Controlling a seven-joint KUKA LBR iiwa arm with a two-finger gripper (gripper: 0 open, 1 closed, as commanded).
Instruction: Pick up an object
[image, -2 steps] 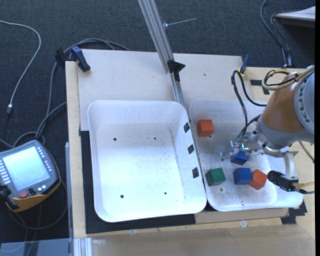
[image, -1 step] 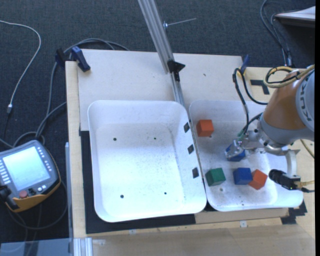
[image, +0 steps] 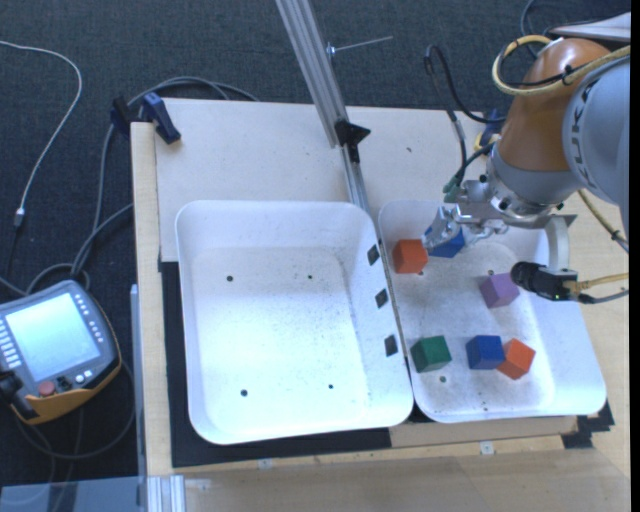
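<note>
The tool (image: 449, 232) is closed on a blue cube (image: 447, 243), just right of the orange cube (image: 409, 256) in the right bin (image: 560, 395). That bin sits on the pale desk (image: 250, 150), dark carpet around it.

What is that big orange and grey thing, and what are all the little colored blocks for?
That big thing is a robot arm. A computer program moves it, a bit like your own arm. The picture comes from a camera fixed up high, looking down at a bench, and the arm reaches in from the right side.

On the bench sit two shallow white bins. The left bin is the bigger one. The right bin has small blocks in it: an orange block, a purple block, a green block, a blue block and another orange block.

At the arm's end is its gripper, a hand with two fingers. Something blue sits right at its tip, but I can't tell if it is really gripped. Its job is to pick up one thing.
</note>
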